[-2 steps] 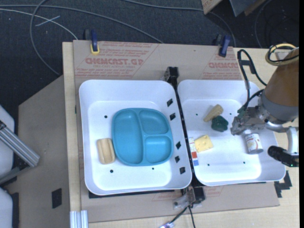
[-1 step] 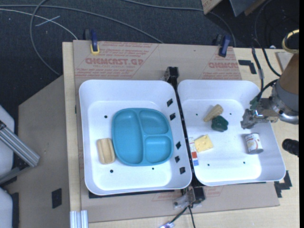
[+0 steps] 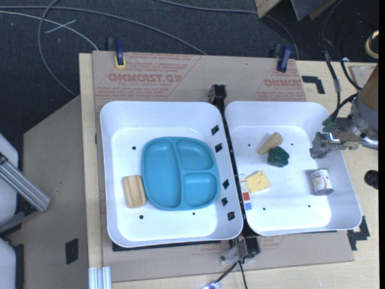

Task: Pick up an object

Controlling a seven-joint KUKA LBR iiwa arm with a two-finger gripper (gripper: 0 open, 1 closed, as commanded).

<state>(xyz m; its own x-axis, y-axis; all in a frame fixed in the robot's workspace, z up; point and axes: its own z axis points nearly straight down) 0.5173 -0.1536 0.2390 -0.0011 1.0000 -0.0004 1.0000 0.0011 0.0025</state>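
gripper [image 3: 320,144] over right bin [image 3: 301,220] (far edge) | can [image 3: 321,181] near

The arm [image 3: 368,110] is cut off at the frame's right edge; the gripper [image 3: 320,144] fingers' spacing is too small to tell.

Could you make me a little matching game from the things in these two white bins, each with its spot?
Things:
1. blue divided plate
2. small can
3. dark green lump
4. tan ridged block

Spots:
A. right bin, nearest its right wall
B. left bin, beside the plate's left edge
C. middle of the left bin
D. right bin, just below a tan wedge

Pairs: 1-C, 2-A, 3-D, 4-B
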